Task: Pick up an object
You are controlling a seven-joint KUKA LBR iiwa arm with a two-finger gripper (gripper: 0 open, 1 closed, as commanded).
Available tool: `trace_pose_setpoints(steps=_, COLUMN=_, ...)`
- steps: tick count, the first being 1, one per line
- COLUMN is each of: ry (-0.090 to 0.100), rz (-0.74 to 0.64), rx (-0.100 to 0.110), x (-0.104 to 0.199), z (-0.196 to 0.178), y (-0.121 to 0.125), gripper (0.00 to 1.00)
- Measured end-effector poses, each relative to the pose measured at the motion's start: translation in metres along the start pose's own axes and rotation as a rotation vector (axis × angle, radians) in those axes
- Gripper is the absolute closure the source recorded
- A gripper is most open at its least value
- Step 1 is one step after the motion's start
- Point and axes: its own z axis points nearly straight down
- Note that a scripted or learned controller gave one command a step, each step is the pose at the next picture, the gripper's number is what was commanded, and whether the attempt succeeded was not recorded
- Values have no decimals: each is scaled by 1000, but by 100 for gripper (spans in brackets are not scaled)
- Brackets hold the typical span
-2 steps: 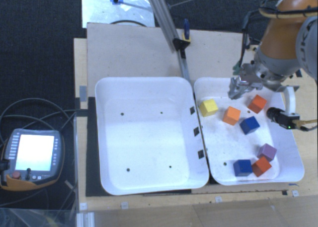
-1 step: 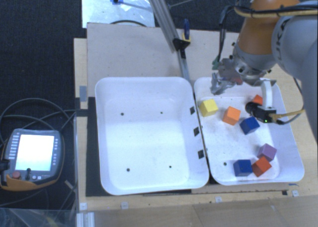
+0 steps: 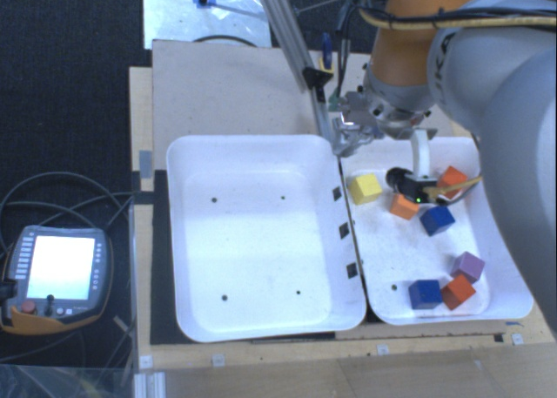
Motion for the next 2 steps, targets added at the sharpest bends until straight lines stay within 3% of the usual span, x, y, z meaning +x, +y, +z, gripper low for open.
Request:
trace_pose_setpoints(steps=1, ry=-2, rz=1, rx=-2, x=45, z=-11, y=19, gripper=100)
trace_pose_setpoints(steps=2, ry=-3, rz=5, rx=1, x=42, z=-10, y=18, gripper=0)
